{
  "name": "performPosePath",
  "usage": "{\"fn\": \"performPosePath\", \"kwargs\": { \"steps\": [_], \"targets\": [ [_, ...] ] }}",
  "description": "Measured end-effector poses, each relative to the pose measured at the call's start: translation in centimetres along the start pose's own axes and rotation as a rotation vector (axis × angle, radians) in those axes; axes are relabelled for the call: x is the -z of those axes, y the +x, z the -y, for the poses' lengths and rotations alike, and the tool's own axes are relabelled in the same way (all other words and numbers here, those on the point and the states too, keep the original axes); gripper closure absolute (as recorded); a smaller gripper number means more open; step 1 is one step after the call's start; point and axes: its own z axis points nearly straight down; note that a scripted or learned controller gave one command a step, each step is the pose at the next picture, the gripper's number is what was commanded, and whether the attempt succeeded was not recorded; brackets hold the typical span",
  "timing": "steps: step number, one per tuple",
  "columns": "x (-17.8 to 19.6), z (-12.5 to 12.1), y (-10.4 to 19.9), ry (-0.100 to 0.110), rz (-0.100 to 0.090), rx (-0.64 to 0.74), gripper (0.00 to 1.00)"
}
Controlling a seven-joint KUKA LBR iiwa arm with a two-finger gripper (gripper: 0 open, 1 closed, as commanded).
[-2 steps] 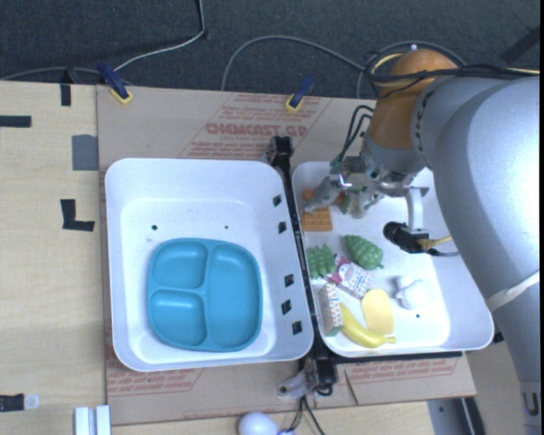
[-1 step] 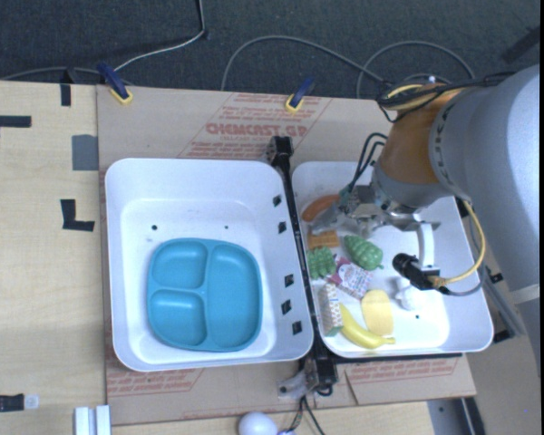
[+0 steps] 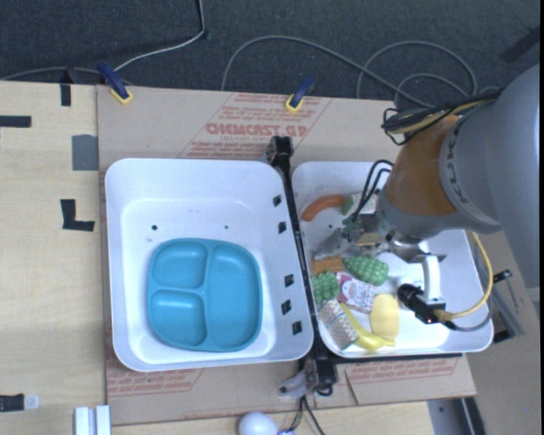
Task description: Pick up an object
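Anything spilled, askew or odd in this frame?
Nothing spilled or damaged. The right bin holds its small items heaped in a jumble toward the divider, under the arm. The blue divided plate lies flat in the left bin.

Robotics lab test bench. Two white bins point(image 3: 199, 175) side by side on cardboard sheet point(image 3: 254, 130) printed "CHEMCAST", sheet held by yellow-blue clamps point(image 3: 299, 95) at its far edge. Loose cables point(image 3: 199, 25) trail over dark carpet beyond sheet. Black tape marks point(image 3: 72, 216) on pale wood bench left of sheet. Grey industrial arm point(image 3: 490, 161) looms over sheet's right side.
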Motion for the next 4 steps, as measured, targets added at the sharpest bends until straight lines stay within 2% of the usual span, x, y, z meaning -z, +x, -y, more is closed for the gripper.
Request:
{"fn": "performPosePath", "kwargs": {
  "steps": [1, 2, 3, 4],
  "targets": [
    [0.0, 2.0, -0.1, -0.003, 0.001, 0.000, 0.00],
    [-0.1, -4.6, 0.1, 0.005, 0.000, 0.001, 0.00],
    [-0.5, -10.4, -0.3, 0.053, -0.008, -0.001, 0.00],
    [-0.5, -10.4, -0.4, 0.053, -0.010, 0.000, 0.00]
  ]
}}
